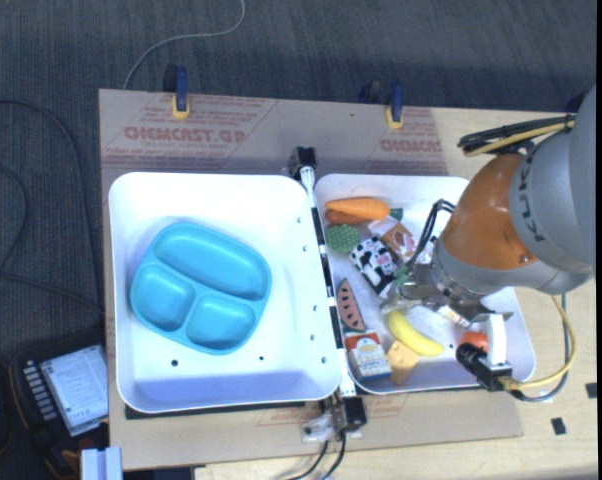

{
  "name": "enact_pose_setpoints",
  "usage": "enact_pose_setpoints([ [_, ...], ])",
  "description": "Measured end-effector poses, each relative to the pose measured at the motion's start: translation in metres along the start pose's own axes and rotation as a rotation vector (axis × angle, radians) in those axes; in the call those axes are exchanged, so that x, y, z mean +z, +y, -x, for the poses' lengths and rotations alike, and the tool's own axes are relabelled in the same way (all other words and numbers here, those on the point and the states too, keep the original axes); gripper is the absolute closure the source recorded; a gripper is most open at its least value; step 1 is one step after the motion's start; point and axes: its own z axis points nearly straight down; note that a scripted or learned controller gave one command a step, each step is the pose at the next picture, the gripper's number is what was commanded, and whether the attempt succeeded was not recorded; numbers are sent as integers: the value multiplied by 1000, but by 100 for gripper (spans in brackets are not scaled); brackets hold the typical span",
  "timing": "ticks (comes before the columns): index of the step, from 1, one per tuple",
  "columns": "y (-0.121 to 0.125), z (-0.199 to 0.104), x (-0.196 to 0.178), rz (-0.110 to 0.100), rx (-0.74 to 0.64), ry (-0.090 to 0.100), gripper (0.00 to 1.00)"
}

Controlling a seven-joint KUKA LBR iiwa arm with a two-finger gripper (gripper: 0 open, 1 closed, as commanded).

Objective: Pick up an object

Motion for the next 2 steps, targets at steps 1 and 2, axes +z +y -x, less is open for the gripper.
enact_pose_setpoints([
  [1,38,-87,-85,-17,-4,8,100],
  [2,38,-87,-94,-18,-4,7,100],
])
